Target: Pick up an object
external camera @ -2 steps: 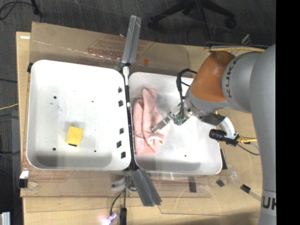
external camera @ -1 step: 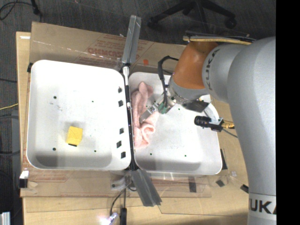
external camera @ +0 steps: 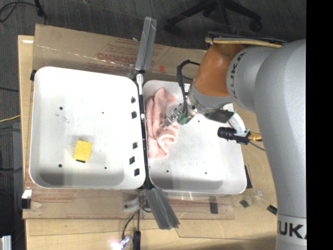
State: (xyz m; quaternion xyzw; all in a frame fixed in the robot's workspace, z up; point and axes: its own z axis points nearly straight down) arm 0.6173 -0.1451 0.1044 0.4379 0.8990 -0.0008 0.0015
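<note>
Just beside gripper (external camera: 174, 117), pink cloth (external camera: 158, 120)

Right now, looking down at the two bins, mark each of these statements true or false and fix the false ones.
1. A yellow sponge lies in the left bin. True.
2. The pink cloth lies in the left bin. False: it lies in the right bin, against its left wall.
3. The end effector is over the pink cloth. True.
4. The yellow sponge touches the pink cloth. False: they lie apart, in separate bins.
5. The arm reaches over the left bin. False: it is over the right bin.
</note>
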